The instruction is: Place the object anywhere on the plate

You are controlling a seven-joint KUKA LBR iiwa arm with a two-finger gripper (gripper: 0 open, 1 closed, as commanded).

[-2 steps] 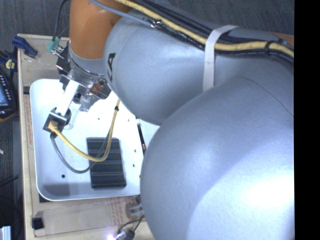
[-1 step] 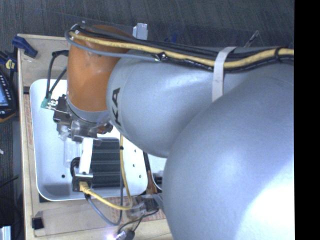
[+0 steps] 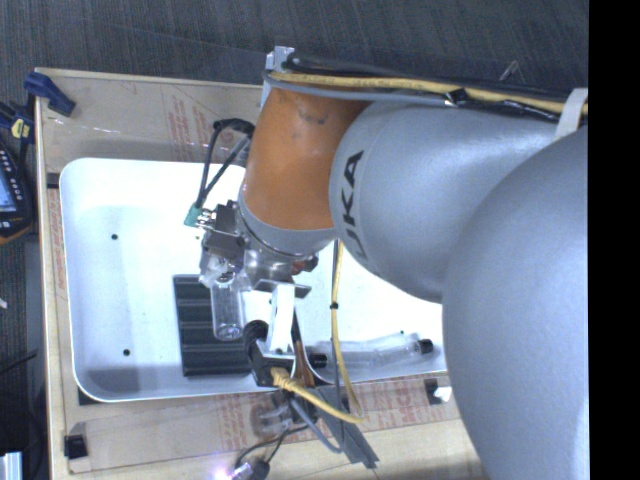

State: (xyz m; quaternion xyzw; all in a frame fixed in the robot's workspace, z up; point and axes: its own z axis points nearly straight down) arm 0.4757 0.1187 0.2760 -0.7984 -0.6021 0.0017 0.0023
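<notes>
The gripper [image 3: 228,313] hangs low over the left bin [image 3: 90,268], and a clear finger [image 3: 226,308] points down onto a black ribbed block [image 3: 205,338], but I cannot tell if the jaws are open or closed. The block lies flat at about six o'clock in this bin. At three o'clock from it, a clear tube [image 3: 385,350] lies beside the arm [image 3: 420,198].

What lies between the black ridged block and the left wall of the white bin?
Bare white bin floor in the camera view, from the black ridged block to the bin's left wall, save two small dark dots.
</notes>
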